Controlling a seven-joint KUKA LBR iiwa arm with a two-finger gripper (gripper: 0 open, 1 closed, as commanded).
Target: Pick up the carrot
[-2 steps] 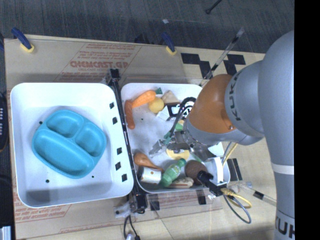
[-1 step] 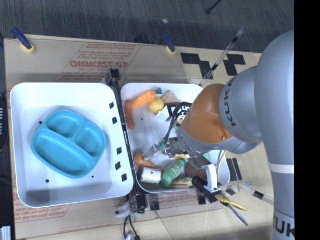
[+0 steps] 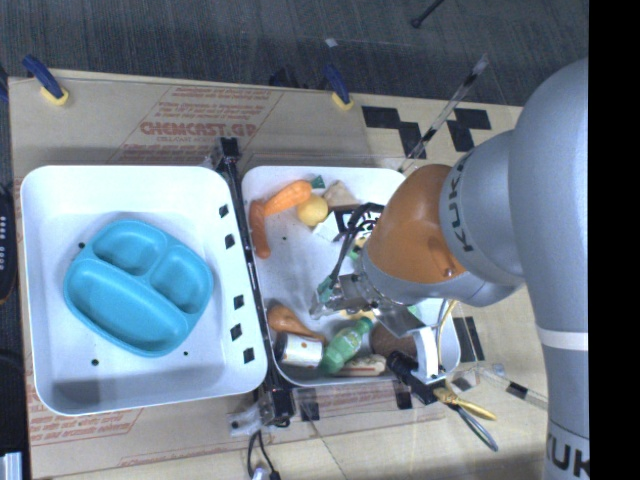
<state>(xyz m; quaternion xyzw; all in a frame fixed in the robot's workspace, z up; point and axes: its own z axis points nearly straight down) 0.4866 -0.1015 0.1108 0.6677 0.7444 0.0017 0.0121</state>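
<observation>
- The arm takes up most of the right side, its grey bulk and orange band hanging over the right bin and hiding much of what lies in it.
- The left bin holds one thing, a blue divided plate, sitting well apart from the work.
- The gripper hangs low in the middle of the right bin, near a green bottle; from where I stand I cannot tell whether it is apart or together, and I see nothing gripped in it.
- The carrot lies at the far end of the right bin, just beside a small yellow fruit, and well apart from the gripper.
- A second orange piece lies along the left wall of the bin, and another orange one sits near the front, by a small can.
- My worry: with several orange things about, the arm could settle on the wrong one, the front piece being nearest.
- The carrot is crowded by the yellow fruit and close to the bin's wall, so a closing grip might nudge it away or catch the fruit instead.
</observation>
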